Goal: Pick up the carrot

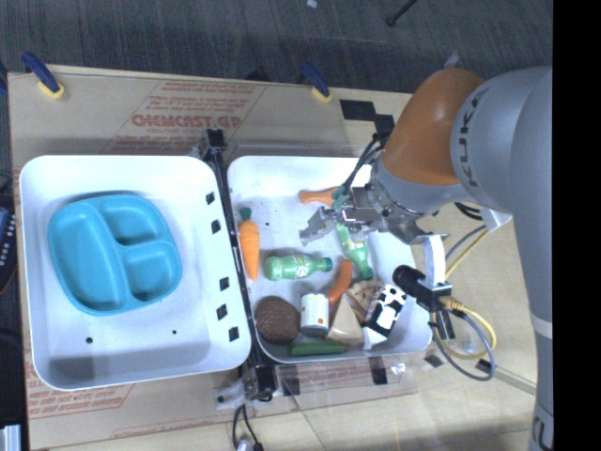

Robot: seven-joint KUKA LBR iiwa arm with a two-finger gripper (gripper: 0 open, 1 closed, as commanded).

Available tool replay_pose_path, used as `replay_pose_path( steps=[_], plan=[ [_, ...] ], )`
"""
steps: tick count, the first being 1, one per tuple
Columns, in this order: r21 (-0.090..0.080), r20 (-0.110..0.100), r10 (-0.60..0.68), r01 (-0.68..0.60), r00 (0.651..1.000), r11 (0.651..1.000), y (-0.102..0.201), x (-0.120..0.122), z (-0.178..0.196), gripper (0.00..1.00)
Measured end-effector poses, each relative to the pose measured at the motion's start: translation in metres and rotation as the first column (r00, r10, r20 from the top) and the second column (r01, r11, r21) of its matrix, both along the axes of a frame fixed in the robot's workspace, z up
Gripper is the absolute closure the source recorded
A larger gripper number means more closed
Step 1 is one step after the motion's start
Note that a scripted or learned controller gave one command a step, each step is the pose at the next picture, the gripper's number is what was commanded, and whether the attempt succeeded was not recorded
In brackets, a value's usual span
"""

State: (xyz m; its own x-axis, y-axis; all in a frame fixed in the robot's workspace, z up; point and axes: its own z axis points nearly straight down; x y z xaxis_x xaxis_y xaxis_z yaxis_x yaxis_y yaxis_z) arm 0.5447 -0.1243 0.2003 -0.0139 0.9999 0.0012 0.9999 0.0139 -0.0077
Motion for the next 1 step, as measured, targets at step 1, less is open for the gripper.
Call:
replay_pose_path(
  steps=[1],
  plan=[
    [-0.009, 0.007, -0.061, 0.061, 0.998, 0.998, 0.0261, 0.0371, -0.1074, 0.0]
  ],
)
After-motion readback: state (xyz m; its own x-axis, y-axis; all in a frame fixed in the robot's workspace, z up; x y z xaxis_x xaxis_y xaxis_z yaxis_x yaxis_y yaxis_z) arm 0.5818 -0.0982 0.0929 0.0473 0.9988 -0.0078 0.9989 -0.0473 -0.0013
